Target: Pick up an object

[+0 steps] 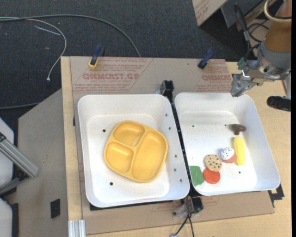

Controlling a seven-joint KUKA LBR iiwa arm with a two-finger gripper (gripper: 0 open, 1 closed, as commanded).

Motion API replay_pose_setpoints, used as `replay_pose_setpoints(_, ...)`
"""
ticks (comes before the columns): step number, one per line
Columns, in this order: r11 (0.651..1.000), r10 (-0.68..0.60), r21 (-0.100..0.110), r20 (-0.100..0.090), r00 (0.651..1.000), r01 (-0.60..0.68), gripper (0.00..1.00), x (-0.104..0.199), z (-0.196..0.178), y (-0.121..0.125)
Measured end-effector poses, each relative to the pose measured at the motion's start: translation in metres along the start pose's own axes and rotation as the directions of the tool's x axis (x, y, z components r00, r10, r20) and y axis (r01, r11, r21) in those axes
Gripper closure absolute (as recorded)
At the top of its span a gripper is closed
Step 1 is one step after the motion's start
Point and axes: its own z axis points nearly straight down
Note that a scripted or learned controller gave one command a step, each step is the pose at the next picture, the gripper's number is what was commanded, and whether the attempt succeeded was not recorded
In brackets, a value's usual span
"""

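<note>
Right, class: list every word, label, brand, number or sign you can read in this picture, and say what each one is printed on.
"CHEMCAST GP", red, on the board under the bins, top left; the last letters are uncertain.
The same red print repeats at the board's top right, too faint to read surely.
Smaller red lines around both prints: too small to read.
Red print on the cardboard box at top: too blurred to read.

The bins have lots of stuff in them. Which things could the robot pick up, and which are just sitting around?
For the job: yellow corn, cookie, red disc, green leaf, white spotted ball, brown piece, gripper.

Just lying about: yellow divided plate, blue clamps, black cables, cardboard sheet.
</note>
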Motion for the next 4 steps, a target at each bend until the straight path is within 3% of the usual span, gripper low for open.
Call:
replay_pose_setpoints(1, 1.000, -0.004, 0.006, -0.004, 1.000, 0.004, 1.00, 0.051, -0.011, -0.019)
replay_pose_setpoints(3, 1.000, -0.004, 0.009, -0.004, 1.000, 0.004, 1.00, 0.151, 0.008, -0.051)
replay_pose_setpoints(4, 1.000, -0.004, 0.008, -0.005, 1.000, 0.004, 1.00, 0.194, 0.001, -0.074)
